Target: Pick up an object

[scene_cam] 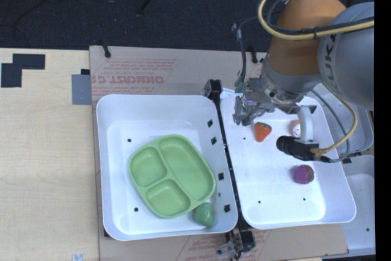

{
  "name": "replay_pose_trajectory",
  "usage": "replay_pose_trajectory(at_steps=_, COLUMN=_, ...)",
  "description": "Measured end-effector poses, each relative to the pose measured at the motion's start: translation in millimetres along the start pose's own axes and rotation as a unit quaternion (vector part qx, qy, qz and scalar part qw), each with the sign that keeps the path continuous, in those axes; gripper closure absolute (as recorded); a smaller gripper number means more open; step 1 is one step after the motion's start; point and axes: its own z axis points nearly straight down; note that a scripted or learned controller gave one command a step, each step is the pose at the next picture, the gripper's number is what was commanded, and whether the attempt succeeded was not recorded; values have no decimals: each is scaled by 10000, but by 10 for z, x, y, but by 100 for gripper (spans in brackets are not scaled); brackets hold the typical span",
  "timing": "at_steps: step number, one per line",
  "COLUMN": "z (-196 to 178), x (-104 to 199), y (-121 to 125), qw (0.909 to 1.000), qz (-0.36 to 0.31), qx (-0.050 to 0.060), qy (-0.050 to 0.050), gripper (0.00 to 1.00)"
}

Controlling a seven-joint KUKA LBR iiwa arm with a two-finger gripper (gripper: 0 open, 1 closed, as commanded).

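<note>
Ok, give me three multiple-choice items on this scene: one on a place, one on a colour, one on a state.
1. Where does the divided plate lie?
A. left bin
B. right bin
C. on the bench

2. What colour is the small round object in the right bin?
A. yellow
B. purple
C. blue

3. The small green object sits:
A. stacked on the orange object
B. by the plate's rim
C. outside the bins

Key: 1 A, it lies in the left bin. 2 B, plainly purple. 3 B, it sits at the plate's lower right edge.
</note>
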Motion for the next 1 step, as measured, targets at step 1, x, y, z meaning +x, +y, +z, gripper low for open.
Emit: replay_pose_trajectory(at_steps=1, z=110, x=498, y=-21, qw=10000, qz=2, qx=5, qy=-7, gripper=100)
